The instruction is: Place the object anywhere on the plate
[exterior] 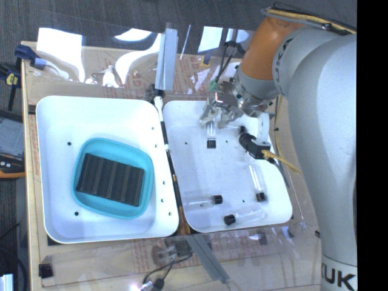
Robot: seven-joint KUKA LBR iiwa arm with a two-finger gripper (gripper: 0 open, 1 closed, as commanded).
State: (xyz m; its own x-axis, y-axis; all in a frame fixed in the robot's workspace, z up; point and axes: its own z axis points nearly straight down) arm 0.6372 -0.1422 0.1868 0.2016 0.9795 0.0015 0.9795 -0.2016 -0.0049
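The blue plate [113, 177], with a dark ridged centre, lies in the left bin [54, 120]. My gripper [213, 117] hangs over the back of the right bin [188, 126], far right of the plate. A clear vial with a black cap [211, 139] points down from between its fingers, cap lowest, so the gripper looks shut on it. Three more clear vials lie near the right bin's front: one [203, 201] at the left, one [245, 213] at the front and one [256, 180] by the right wall.
The ridge where the two bins meet [168, 162] runs between gripper and plate. A black cable piece with a yellow tip [251, 144] hangs by the wrist. Bare white floor surrounds the plate in the left bin.
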